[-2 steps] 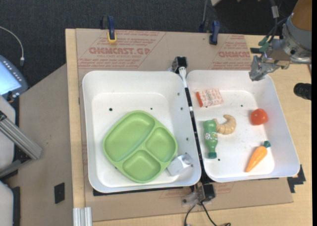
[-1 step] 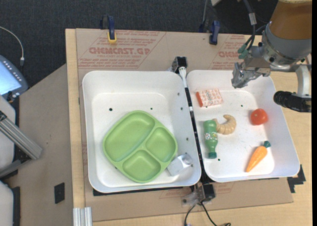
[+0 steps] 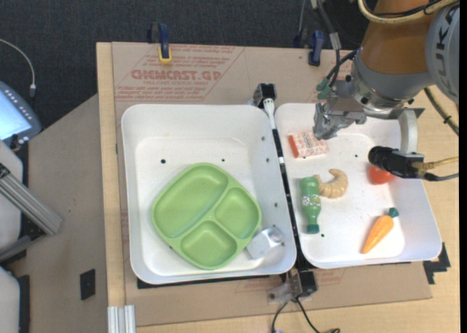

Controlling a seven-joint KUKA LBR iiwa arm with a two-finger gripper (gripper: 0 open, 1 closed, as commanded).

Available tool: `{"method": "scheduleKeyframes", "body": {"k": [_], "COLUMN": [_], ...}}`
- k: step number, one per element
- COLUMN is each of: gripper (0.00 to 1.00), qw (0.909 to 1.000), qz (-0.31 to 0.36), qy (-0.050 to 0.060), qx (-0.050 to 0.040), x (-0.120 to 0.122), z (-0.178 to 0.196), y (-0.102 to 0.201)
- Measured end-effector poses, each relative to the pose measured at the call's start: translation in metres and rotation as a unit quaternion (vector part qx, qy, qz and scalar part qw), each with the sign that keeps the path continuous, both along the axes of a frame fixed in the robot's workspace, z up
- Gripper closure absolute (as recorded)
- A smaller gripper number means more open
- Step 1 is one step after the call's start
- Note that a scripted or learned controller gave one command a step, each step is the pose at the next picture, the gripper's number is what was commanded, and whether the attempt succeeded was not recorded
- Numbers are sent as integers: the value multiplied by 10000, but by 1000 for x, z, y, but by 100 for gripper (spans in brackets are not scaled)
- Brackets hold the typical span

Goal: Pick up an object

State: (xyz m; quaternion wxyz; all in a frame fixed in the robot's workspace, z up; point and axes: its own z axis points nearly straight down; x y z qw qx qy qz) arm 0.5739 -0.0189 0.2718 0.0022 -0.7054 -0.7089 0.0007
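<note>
We see the gripper point(image 3: 326, 128) hanging low over the back of the right bin point(image 3: 419, 244), its tip just above the far edge of a small red-and-white packet point(image 3: 309, 145); whether the jaws are apart or together we cannot tell, since the wrist hides them from this slanted view; nothing shows between them, so we judge the pick not yet made.

The packet looks like the target in hand; it lies flat near the bin's inner wall, close to the divider. Just in front of it sit a croissant point(image 3: 335, 183) and a green bottle point(image 3: 311, 206) lying on its side; a carrot point(image 3: 379, 233) rests nearer the front, and a red thing point(image 3: 379, 174) lies partly under a black part of the arm. The left bin point(image 3: 139, 178) holds a green divided plate point(image 3: 206, 215) and a small grey object point(image 3: 264, 241).

To do this well, we would centre over the packet's middle rather than its edge; align the jaws across its short side; descend straight; keep clear of the wall; close only once the packet sits between them.
</note>
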Motion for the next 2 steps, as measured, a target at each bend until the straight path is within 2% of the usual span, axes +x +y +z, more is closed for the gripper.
{"method": "scheduleKeyframes", "body": {"k": [1,2], "gripper": [100,100], "qw": [10000,10000], "qz": [8,1], "qy": [3,-3], "qx": [4,-2], "x": [-23,-36], "z": [-18,-25], "y": [57,104]}}
